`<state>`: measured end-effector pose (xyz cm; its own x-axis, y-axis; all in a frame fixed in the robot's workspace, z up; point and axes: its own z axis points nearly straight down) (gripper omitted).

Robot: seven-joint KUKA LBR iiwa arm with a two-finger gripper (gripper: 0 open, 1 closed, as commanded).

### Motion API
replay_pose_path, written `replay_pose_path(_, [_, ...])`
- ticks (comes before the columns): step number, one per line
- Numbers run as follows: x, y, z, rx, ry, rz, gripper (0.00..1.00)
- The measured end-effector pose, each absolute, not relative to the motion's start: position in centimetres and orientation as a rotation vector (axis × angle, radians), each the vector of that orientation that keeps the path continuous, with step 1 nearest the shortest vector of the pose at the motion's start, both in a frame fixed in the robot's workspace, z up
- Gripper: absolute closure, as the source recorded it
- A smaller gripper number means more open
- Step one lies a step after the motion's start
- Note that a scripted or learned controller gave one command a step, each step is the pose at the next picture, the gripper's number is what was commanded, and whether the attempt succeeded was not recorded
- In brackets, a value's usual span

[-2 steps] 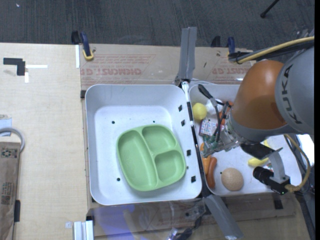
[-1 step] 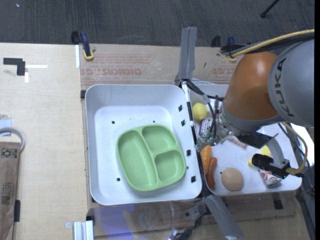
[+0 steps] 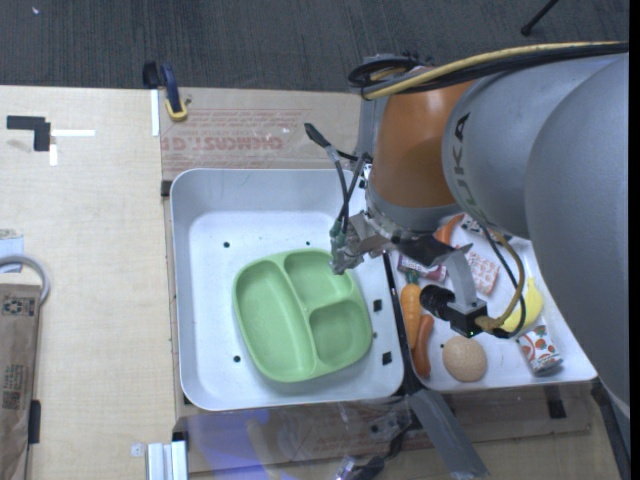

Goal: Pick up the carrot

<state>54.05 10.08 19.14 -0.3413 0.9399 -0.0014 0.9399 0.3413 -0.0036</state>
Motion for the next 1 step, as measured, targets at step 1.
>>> replay_pose_path(1, [47.86, 4.78, 19.08, -1.726, -2.623, 0.005, 1.0])
